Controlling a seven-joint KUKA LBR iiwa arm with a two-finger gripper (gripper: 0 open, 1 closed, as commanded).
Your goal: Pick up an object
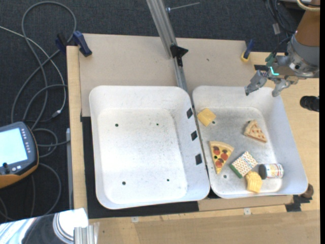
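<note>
While the fingers [266, 85] are hanging spread apart with nothing between them over the right bin [291, 136]'s far edge, the pizza wedge [255, 131] is lying inside that bin, well apart and nearer the camera.

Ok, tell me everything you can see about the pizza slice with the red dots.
The pizza slice looks like a flat toy wedge, yellow with an orange crust edge and red and dark round toppings. It lies flat in the right bin, near its left wall, point toward the front. It sits just left of the patterned green-edged block, close or touching.
</note>
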